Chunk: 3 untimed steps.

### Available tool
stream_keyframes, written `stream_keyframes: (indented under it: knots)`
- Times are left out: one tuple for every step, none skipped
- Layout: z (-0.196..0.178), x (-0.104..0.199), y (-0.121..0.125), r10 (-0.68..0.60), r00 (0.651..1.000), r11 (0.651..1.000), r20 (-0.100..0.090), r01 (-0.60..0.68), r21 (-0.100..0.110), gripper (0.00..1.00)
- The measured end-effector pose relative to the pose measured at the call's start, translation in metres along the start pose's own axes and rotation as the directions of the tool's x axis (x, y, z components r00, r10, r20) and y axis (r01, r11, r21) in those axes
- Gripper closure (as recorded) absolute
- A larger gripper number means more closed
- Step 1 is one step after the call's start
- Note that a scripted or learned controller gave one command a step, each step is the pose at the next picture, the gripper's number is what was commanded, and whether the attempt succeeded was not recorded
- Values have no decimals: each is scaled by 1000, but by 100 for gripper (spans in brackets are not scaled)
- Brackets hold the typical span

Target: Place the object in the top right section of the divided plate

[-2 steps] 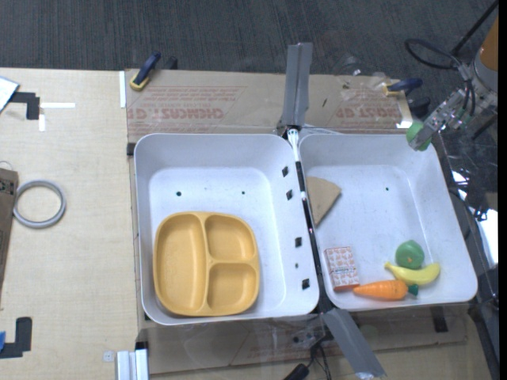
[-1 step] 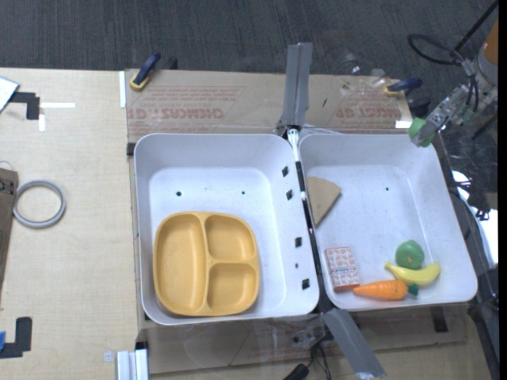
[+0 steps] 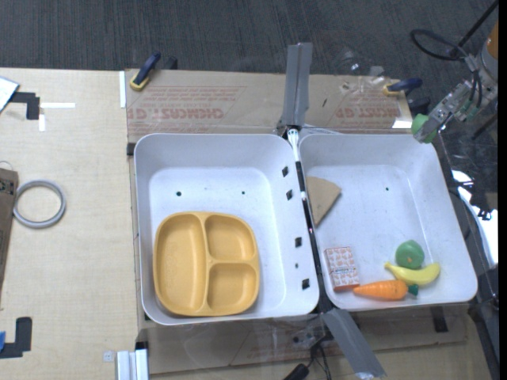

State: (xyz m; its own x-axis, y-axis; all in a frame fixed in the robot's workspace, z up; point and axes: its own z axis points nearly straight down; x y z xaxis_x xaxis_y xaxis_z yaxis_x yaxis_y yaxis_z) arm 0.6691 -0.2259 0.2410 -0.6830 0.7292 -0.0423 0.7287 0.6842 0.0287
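Two white bins [image 3: 150, 153] sit on my bench, the divided plate [image 3: 207, 263] in the left one. My gripper [image 3: 434, 122] hovers far right of the plate; whether it's open or gripping, I cannot tell. Grabbing among the crowded banana [image 3: 413, 273] and carrot [image 3: 380, 290] could easily slip.

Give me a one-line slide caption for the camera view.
Yellow divided plate in left bin; carrot, banana in right bin.

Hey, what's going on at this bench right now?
A robot arm is set up to move an object into the yellow divided plate in the left bin. None of the plate's sections holds anything yet. The gripper sits near the far right corner of the right bin, away from the objects. A carrot, banana, green fruit, small box and brown wedge lie in that bin.
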Motion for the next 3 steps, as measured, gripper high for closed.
stream_keyframes:
  knots:
    - [16, 19, -14, -223, 974, 974, -46, 224, 18, 100]
    - [6, 18, -13, -223, 974, 975, -40, 224, 16, 100]
    - [-4, 17, -11, -222, 974, 975, -35, 222, 14, 100]
